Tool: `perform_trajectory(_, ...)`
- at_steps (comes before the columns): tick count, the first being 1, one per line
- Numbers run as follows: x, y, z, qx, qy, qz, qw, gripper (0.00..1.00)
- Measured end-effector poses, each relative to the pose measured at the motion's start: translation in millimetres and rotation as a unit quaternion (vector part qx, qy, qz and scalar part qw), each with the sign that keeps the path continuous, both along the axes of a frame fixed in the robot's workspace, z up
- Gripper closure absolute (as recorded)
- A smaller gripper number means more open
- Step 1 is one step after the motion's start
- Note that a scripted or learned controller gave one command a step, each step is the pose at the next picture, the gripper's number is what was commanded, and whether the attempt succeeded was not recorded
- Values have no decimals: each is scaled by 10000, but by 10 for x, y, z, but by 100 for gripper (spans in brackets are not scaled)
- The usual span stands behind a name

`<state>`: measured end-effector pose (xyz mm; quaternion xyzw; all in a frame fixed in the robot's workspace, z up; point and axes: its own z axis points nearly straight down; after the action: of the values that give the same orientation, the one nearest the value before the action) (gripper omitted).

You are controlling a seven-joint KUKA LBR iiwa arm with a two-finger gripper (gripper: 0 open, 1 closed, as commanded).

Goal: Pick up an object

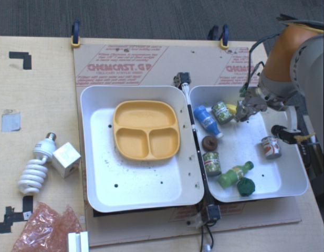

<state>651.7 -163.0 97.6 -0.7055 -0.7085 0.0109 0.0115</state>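
Green marks the nearest things in the right bin [288, 185]: a ball [246, 187] and a bottle [234, 174]. Farther back we see a blue bottle [207, 119] and a green-labelled can [221, 112]. Just right of that can hovers the hand [244, 111]; we cannot tell its spread. Beyond, red print reads "CHEMCAST" on the board [119, 66].

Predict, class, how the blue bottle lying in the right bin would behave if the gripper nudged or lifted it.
The blue bottle lies on its side, and its rounded body suggests it would roll if nudged. It looks like smooth plastic, so it may slip in a loose grip. It is probably light, and a push could knock it into the green can beside it.
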Motion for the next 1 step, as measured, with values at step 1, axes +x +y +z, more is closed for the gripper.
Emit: perform_trajectory(1, 1, 0, 2, 0, -1, 0, 10000, 0)
